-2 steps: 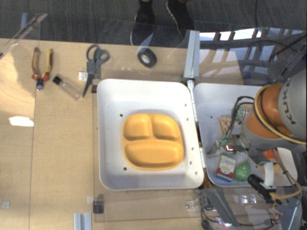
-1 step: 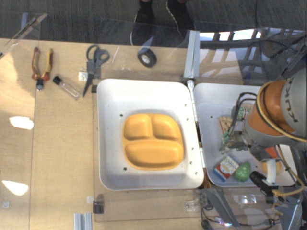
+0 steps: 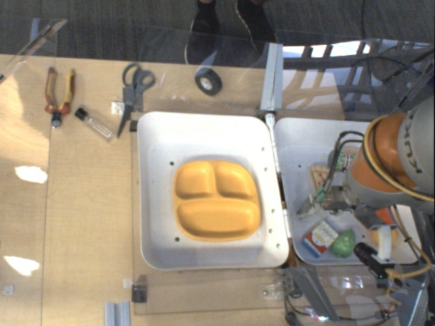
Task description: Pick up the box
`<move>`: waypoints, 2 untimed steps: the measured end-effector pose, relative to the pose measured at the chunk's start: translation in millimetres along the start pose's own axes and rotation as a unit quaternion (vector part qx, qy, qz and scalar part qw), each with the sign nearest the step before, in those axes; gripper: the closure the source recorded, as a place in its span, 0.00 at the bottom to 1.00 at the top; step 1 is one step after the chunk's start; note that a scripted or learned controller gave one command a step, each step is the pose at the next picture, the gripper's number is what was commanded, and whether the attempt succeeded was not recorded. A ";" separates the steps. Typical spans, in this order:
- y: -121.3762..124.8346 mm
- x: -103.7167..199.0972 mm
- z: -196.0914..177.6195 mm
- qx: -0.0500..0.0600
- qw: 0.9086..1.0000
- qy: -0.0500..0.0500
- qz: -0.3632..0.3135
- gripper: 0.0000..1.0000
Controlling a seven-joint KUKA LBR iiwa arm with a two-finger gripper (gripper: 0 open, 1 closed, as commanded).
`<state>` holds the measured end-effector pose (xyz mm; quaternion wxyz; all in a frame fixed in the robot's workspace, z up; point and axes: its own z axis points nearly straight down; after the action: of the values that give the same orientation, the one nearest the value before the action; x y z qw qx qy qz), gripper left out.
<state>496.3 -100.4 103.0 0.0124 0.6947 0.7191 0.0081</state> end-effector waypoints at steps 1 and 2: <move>-7.3 13.0 2.4 0.012 0.999 0.003 -0.033 0.00; -4.7 12.3 11.8 0.007 0.999 0.003 0.046 0.00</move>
<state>491.5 -88.3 91.0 0.0045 0.7271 0.6865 0.0058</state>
